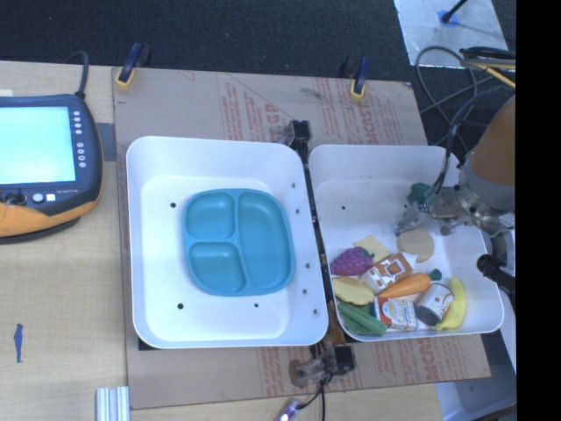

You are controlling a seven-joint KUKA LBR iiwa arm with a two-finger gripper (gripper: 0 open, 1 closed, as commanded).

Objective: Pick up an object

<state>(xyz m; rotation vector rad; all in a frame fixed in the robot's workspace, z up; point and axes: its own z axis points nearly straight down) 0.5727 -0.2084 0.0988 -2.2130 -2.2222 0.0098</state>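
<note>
Toy food: heaped in the near part of the right bin, grapes, carrot, can, banana among it.
Gripper: low over the right bin's far side, just above a pale round piece; finger state cannot be told.
Left bin: holds a blue divided plate.

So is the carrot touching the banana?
Apart. The camera view shows the carrot and the banana separated by a small can lying between them.

A blue divided plate lies in the left bin. At nine o'clock, a lit screen tablet rests on the bench. Two clamps grip the cardboard's twelve-o'clock edge.
</note>
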